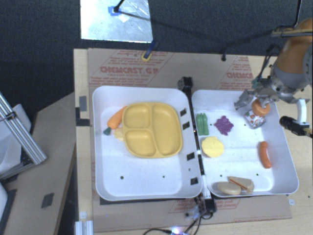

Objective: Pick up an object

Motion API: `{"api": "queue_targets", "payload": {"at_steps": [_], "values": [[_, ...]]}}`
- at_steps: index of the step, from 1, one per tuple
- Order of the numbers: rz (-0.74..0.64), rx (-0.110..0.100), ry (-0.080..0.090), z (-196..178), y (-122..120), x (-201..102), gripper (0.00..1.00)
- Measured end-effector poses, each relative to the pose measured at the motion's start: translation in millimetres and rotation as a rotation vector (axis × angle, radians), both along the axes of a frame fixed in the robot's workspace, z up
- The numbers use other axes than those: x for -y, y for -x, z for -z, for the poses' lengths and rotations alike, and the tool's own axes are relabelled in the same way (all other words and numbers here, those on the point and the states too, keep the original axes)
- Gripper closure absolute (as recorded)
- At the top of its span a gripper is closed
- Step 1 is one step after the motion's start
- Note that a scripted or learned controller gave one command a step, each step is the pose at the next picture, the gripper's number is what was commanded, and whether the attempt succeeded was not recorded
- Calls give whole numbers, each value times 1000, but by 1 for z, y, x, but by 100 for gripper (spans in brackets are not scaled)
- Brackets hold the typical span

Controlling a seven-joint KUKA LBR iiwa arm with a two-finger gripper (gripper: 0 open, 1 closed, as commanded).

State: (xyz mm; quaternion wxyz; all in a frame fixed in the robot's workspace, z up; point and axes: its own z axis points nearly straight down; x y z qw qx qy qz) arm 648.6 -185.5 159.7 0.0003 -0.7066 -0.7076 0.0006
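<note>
The worktop (122,65) bears two white bins. The left bin (142,187) holds a yellow divided plate (146,129) with a toy carrot (116,117) touching its left rim. In the right bin (283,173) the gripper (255,112) hangs over the far right corner; whether it is apart or together, I cannot tell. Nearby lie a sandwich (234,185), yellow disc (212,147), purple grapes (224,125), a green piece (202,123) and a sausage (264,154).
</note>
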Motion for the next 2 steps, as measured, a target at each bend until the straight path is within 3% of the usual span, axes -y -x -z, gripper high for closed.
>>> {"api": "queue_targets", "payload": {"at_steps": [2], "values": [[-1, 11, 4, 25, -1, 2, 0]]}}
